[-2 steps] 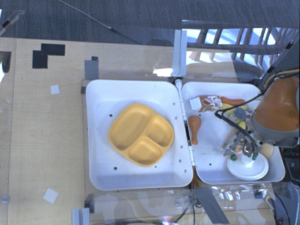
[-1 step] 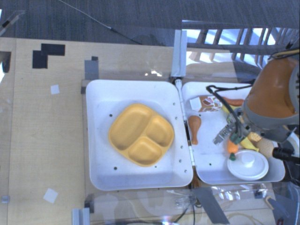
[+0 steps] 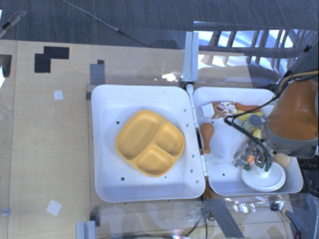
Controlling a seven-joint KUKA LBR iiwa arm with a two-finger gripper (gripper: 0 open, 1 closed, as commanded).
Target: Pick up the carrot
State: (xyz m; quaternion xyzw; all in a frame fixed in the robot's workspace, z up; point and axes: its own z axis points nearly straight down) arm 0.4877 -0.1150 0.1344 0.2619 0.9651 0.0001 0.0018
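The carrot (image 3: 246,106) is an orange, elongated piece lying near the back of the right bin (image 3: 224,180). It is next to a printed packet (image 3: 223,108) and partly hidden by the arm's cables. My gripper (image 3: 253,159) hangs low over the front right part of that bin, just above the rim of a white dish (image 3: 263,179). It is a good way in front of the carrot. The arm's orange band (image 3: 298,114) covers the bin's right side. Nothing can be seen held in the gripper.
A brown drumstick-shaped toy (image 3: 206,136) lies by the right bin's left wall. A yellow item (image 3: 244,118) sits under the cables. The left bin (image 3: 104,183) holds a yellow divided plate (image 3: 150,142). A metal post (image 3: 190,56) stands behind the bins.
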